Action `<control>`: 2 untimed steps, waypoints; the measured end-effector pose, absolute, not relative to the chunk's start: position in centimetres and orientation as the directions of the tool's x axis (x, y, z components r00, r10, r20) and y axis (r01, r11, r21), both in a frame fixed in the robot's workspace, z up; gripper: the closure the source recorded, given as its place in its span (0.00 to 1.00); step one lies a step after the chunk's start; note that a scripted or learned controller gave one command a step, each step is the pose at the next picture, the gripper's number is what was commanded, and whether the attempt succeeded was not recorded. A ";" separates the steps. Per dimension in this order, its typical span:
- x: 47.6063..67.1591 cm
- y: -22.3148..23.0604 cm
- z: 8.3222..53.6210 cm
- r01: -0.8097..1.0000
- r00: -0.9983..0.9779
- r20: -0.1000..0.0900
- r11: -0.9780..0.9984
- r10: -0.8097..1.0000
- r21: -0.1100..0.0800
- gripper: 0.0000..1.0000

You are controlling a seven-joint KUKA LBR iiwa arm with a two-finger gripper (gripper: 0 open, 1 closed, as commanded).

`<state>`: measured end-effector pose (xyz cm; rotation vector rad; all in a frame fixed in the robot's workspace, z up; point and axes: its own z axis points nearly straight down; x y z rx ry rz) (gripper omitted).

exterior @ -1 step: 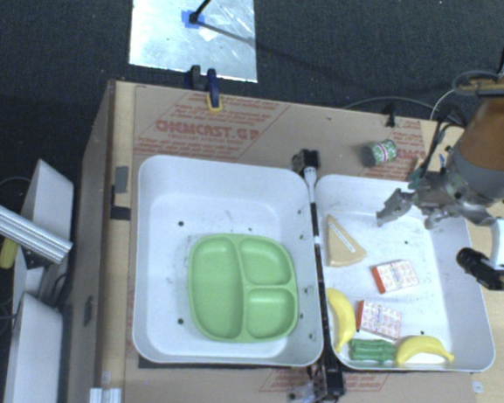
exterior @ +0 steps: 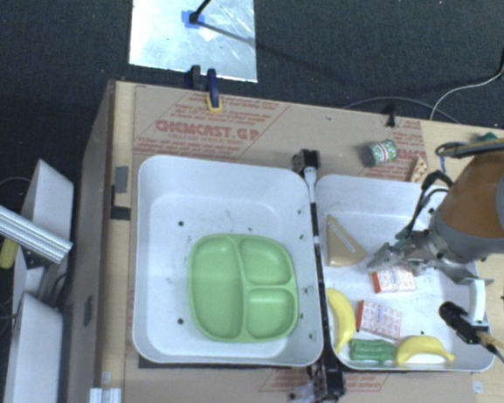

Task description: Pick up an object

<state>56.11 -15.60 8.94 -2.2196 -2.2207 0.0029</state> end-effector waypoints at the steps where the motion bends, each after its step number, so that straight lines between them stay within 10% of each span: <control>1: 54.9 -14.4 8.4 1.000 -0.001 0.000 0.001 1.000 0.000 0.00; 2: 53.7 -8.7 8.4 1.000 -0.004 0.002 0.004 1.000 0.000 0.00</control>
